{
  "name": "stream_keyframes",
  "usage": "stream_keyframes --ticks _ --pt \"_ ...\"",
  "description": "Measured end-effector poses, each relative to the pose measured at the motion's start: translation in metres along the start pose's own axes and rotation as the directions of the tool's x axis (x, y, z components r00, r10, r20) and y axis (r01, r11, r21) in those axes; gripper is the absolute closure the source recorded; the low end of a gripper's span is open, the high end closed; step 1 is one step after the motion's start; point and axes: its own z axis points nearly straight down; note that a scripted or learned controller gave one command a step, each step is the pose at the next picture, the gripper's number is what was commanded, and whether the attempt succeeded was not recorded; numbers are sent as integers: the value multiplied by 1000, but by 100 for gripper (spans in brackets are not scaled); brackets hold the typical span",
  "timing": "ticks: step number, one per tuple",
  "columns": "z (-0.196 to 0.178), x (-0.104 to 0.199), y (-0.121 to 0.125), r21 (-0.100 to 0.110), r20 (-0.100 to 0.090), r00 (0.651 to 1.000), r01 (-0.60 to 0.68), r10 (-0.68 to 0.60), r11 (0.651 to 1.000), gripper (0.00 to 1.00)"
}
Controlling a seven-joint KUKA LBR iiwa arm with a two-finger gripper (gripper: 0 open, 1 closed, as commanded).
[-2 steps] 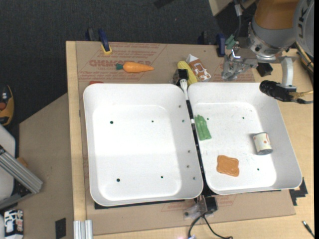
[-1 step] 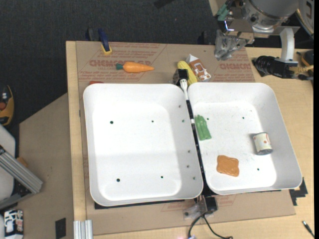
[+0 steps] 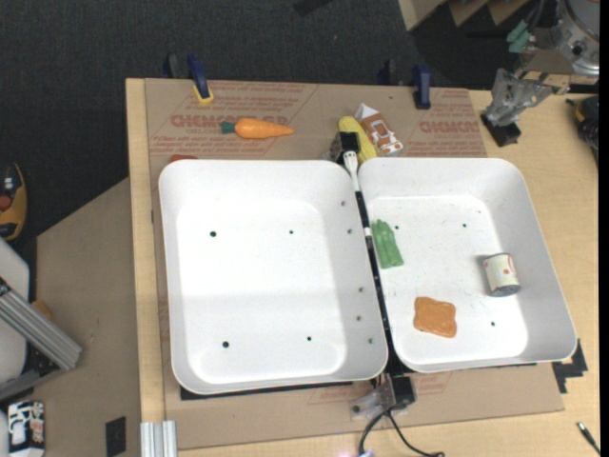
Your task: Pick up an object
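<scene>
Two shallow white bins sit side by side on a brown cardboard sheet clamped to the desk [image 3: 580,255], seen from above at a slant. The left bin [image 3: 190,217] shows only its bare floor with a few small dark dots. The right bin [image 3: 533,208] holds three things, well apart from one another: a green flat piece [image 3: 386,244] lying close to the wall shared with the left bin, an orange, lumpy, flattish item [image 3: 435,317] near the front edge, and a small silver can [image 3: 500,275] on its side toward the right wall, its round end turned to the front.

Outside the bins, on the cardboard behind them, lies a toy carrot [image 3: 259,129] with a green top, pointing right. Just behind the seam between the bins is a cluster of a yellow banana-like piece [image 3: 350,129], a small brown-and-white packet [image 3: 381,133] and a black-and-white object too small to identify. Two blue clamps [image 3: 200,79] grip the cardboard's far edge.

The gripper [image 3: 504,112] hangs at the upper right, over the desk beyond the right bin's far corner, well apart from everything in the bins. Whether its fingers are spread or pressed together cannot be told at this angle; nothing is seen between them. Nothing stands over the three items in the right bin.
</scene>
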Motion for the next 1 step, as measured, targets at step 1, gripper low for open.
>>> stream_keyframes --ticks 1 --pt "59 118 7 11 -8 1000 19 -19 1000 100"
